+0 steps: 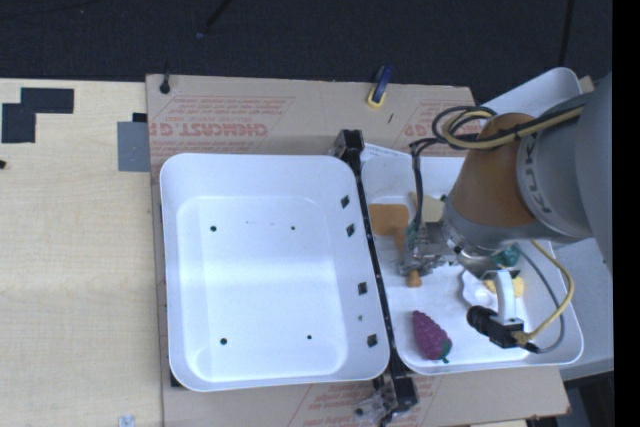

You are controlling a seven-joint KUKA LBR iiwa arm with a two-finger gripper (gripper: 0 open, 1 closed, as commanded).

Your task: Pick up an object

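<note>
Currently gripper (413, 260) down in right bin (560, 355), just below tan block (389, 218); finger state can't tell, wrist blocks view; purple obj (431, 335) near bin's front edge, apart from gripper; left bin (180, 215) alongside.

Arm (520, 185) over right bin (560, 350), pincer (415, 260) low (beside orange block (389, 218)); purple fruit (431, 335) nearby

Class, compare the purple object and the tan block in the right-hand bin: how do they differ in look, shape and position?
The purple object is dark magenta with a green end; the tan block is plain orange-tan. The purple object is rounded and oval; the tan block is boxy with straight edges. The purple object lies near the bin's front, apart from the gripper; the tan block sits farther back, close to the gripper. Both lie in the right bin.
</note>
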